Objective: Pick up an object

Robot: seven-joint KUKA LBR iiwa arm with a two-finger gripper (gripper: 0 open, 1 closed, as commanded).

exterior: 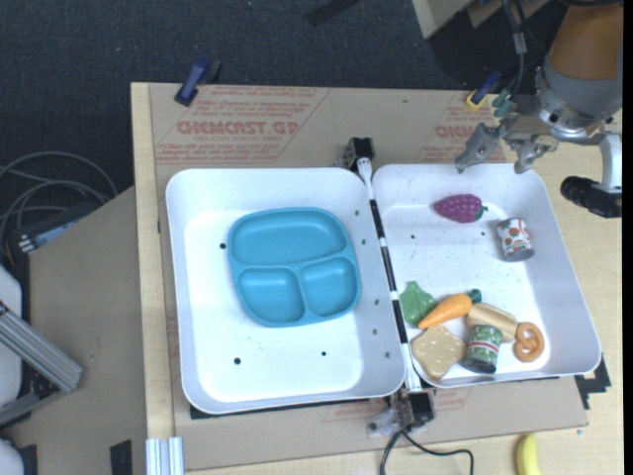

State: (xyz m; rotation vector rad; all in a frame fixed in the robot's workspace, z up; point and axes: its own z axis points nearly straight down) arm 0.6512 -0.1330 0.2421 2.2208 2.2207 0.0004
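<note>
Claw (pixel 502 150) spread, bare, above right bin's (pixel 566 265) far rim. Nearest inside: bread (pixel 437 349), can (pixel 484 347), pretzel (pixel 528 341), carrot (pixel 446 310); farther, second can (pixel 513 237), grapes (pixel 458 207). Left bin (pixel 198 295): blue tray (pixel 294 264). Beyond, on board (pixel 247 127): "CHEMCAST".

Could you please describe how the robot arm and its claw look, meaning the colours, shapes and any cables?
The arm is a thick rounded body with a broad orange band above a grey and silver metal wrist. A dark cable runs down beside it. The claw is small, grey metal, with two thin fingers spreading downward from a compact block. A small blue part sits beside the wrist.
</note>
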